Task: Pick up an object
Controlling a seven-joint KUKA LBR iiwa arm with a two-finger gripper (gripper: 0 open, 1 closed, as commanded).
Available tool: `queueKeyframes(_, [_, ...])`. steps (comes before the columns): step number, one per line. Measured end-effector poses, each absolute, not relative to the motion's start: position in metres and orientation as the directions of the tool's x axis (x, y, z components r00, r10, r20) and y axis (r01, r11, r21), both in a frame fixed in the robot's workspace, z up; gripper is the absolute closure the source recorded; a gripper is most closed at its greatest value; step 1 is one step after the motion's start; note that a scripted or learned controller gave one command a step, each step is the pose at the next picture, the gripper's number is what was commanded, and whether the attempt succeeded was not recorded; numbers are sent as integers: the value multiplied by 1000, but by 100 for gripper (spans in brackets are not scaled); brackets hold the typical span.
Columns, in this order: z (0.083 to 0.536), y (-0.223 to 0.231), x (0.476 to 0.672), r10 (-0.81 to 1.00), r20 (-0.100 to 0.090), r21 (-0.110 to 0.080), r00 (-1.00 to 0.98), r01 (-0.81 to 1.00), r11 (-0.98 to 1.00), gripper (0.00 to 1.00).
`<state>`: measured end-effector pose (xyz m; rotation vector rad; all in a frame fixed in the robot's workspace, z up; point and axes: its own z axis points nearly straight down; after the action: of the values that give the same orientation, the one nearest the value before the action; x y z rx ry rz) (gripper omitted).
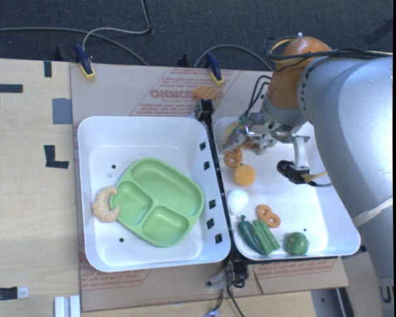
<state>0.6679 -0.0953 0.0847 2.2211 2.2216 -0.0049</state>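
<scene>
My gripper [245, 136] is low in the far left corner of the right bin [330, 224], under the grey wrist and orange band. Just in front of it lie a small brown pretzel [233, 157] and an orange ball [245, 174]. A yellowish bit shows at the gripper's left side; I cannot tell what it is. Further forward in the same bin lie a white egg [237, 200], a second pretzel [267, 215], green pods [257, 236] and a lime [296, 243].
The left bin [92, 137] holds a green divided plate [160, 200] with a curled tan pastry [105, 204] at its left edge. A black divider [211, 170] with clips runs between the bins. The arm's bulk covers the right bin's far right side.
</scene>
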Motion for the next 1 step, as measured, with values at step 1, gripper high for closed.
queueKeyframes(1, [85, -98, 668, 1000, 0, -2, -2, 1000, 2, 0])
